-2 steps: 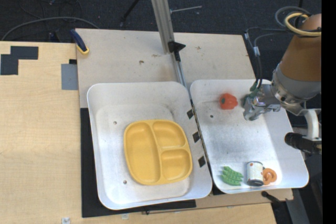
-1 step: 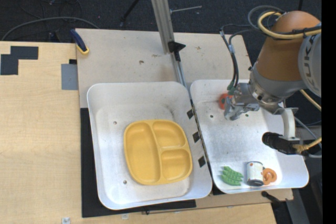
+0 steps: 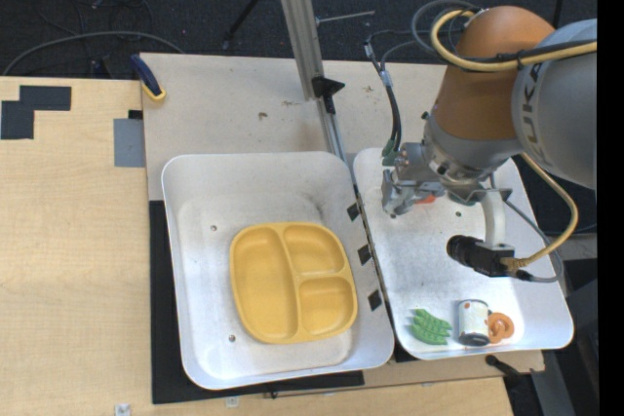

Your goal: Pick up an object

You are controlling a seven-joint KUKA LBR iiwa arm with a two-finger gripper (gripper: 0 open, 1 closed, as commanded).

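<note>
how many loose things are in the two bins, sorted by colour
yellow: 1, the divided tray in the left bin
green: 1, the leafy toy in the right bin
white: 1, the small can in the right bin
orange: 1, the small ring-shaped piece beside the can
total: 4

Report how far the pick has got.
Done: the arm has reached over the right bin, with the claw near its far end. In hand: nothing visibly; no object shows at the claw. Left: the whole pick. The green piece, the small can and the orange ring lie at the bin's near end, and the yellow tray sits in the left bin.
</note>
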